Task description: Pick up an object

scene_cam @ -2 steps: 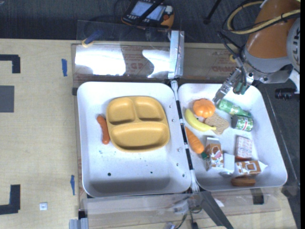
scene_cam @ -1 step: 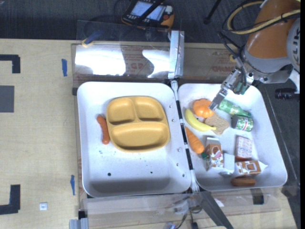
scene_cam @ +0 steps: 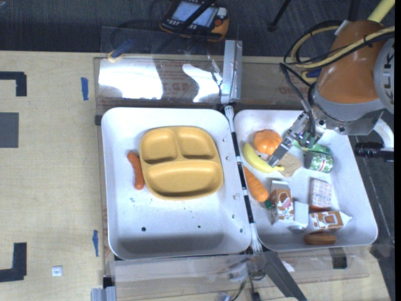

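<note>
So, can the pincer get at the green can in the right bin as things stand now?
Probably yes. The pincer hangs just left of the green can, whose top side is uncovered; only the cracker and the banana lie close by.

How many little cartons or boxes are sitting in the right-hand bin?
3, as far as I can see: one carton standing near the bin's middle, one box to its right, and another just in front of that. The arm may hide more.
</note>
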You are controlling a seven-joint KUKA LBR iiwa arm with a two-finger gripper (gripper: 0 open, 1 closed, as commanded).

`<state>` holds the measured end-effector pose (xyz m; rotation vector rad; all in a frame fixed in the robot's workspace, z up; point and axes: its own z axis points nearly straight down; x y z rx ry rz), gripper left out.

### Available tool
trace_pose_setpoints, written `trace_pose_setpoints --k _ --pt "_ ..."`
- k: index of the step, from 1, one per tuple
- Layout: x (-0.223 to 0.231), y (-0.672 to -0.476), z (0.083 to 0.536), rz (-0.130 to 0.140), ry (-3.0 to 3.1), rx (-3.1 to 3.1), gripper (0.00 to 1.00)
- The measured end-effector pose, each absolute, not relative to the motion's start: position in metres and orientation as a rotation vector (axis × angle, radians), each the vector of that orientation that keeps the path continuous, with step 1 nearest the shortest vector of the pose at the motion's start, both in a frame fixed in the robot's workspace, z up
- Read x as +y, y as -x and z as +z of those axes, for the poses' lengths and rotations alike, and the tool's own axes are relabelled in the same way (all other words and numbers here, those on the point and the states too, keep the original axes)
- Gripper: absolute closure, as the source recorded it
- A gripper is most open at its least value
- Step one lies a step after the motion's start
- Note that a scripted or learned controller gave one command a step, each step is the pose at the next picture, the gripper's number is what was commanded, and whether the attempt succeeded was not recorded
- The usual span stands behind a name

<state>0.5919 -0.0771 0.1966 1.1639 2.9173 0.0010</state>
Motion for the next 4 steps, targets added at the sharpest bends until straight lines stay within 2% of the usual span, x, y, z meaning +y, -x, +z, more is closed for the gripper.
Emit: trace_pose_setpoints --k 1,2,3,4 --pt "-0.111 -0.637 0.087 0.002 -1.495 2.756 0.0" --pt "-0.065 -0.617 0.186 0.002 -1.546 2.73 0.0" --pt "-0.113 -0.632 0.127 0.0 -1.682 2.653 0.0" --pt "-0.102 -0.639 0.086 0.001 -1.654 2.669 0.0"
